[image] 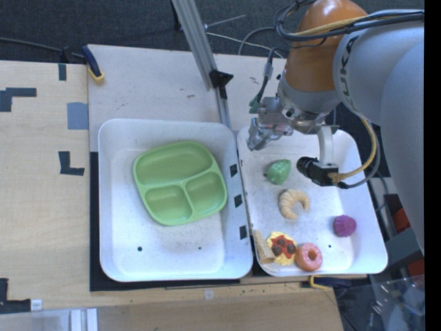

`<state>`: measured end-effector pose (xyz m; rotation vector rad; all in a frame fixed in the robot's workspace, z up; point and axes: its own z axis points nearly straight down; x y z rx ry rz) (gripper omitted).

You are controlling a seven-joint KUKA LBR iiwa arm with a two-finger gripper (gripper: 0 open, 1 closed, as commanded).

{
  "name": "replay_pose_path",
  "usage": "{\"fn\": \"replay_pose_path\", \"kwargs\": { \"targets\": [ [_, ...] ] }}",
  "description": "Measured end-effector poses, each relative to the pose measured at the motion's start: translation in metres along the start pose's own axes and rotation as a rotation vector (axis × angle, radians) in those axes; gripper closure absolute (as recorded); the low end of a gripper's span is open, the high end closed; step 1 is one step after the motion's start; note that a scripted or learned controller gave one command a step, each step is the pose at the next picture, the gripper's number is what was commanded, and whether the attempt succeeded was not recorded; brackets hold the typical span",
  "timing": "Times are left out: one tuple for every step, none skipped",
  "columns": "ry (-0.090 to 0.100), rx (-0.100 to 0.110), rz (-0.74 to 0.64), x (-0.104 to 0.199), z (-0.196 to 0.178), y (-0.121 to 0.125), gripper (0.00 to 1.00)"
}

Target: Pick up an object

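My gripper (257,141) hangs over the far left corner of the right bin (365,254), with nothing visible between its fingers. A green leafy toy (278,172) lies just to its right and nearer the camera. Below that rests a tan croissant (293,203). A purple ball-like piece (344,225) sits toward the bin's right side. At the bin's near edge lie a pizza slice (278,247) and a pink frosted donut (308,256), side by side.
The left bin (117,254) holds a green divided plate (180,182). A grey metal post (196,33) slants up from between the bins at the back. The arm's bulk covers the right bin's far right corner.
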<state>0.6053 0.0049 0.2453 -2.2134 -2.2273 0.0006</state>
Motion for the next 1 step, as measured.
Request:
{"fn": "replay_pose_path", "kwargs": {
  "targets": [
    [0.001,0.000,-0.002,0.0582,-0.0015,0.0060,1.00]
  ]
}}
